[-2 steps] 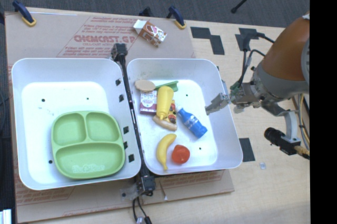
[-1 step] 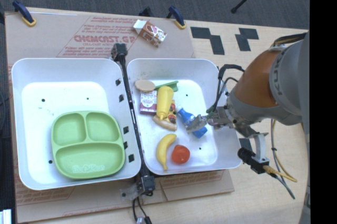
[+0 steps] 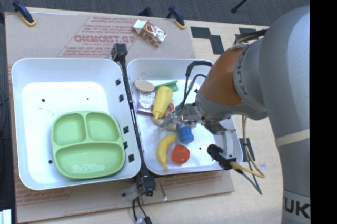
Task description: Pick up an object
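Gripper (image 3: 176, 122) amid crowded right bin (image 3: 158, 66) clutter.

I read "CHEMCAST GP" in red print on the brown cardboard sheet (image 3: 79, 38) behind the bins. White letters "UK" show on the arm's grey base (image 3: 295, 210). Smaller print stays illegible.

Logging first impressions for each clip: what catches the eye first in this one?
The grey arm with its orange band looms over the right bin, above a bright clutter: yellow bottle, banana, red ball. In the left bin lies a green divided plate.
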Robot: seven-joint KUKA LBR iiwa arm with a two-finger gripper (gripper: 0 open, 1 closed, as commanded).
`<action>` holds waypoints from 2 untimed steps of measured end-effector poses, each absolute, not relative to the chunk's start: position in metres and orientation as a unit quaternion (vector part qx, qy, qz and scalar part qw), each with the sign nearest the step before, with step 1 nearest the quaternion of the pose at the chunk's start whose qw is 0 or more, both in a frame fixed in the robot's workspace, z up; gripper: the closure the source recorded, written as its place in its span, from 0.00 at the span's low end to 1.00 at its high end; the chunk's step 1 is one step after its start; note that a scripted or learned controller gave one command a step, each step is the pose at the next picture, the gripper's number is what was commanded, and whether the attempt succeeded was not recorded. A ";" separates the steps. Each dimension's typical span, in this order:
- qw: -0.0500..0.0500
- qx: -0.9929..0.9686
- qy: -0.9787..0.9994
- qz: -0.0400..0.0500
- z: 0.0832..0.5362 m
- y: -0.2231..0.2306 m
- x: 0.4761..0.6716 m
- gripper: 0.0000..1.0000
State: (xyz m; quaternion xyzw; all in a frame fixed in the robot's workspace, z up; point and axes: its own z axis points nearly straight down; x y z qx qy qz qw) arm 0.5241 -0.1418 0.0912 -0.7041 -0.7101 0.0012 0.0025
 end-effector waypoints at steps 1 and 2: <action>0.003 -0.704 -0.710 0.002 0.102 -0.143 0.524 1.00; 0.001 -0.704 -0.710 0.000 0.192 -0.076 0.477 1.00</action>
